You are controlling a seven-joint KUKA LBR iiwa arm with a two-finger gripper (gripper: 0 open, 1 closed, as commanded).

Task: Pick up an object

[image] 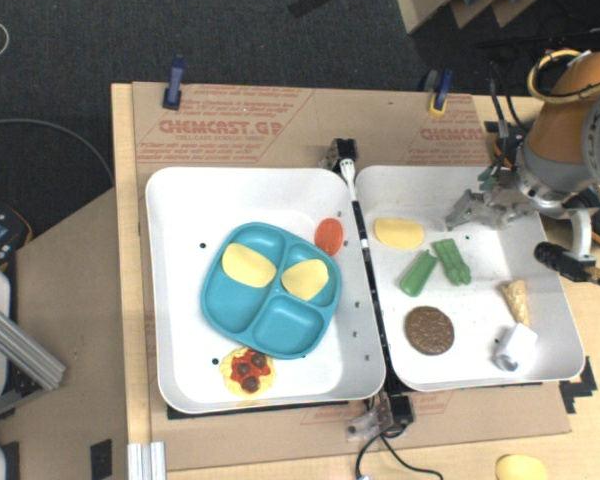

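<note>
Both white bins (170, 268): smooth plastic, slight sheen. Blue divided plate (265, 318), centre-left: glossy plastic. Yellow pieces (248, 265) on it: smooth, matt. Bench top (220, 123), upper middle: brown cardboard-like sheet, matt, red print. Brown disc (429, 329), lower right: rough, grainy. Green pieces (451, 261): smooth plastic look. Gripper (485, 208), upper right: bare grey metal, dull. Floor (130, 18), top: dark carpet, coarse.

Two white bins (170, 268) on a tan tabletop (280, 118) printed with red lettering. Left bin: a blue divided plate (265, 313) carrying two pale yellow pieces (248, 265); an orange-red item (329, 235); a yellow disc with red spots (246, 371). Right bin: a yellow piece (398, 232), two green pieces (417, 272), a brown speckled disc (429, 330), a beige item (517, 301), a white item (515, 348). Blue clamps (173, 83) at the tabletop's far edge. Arm (570, 118) grey and orange.
</note>
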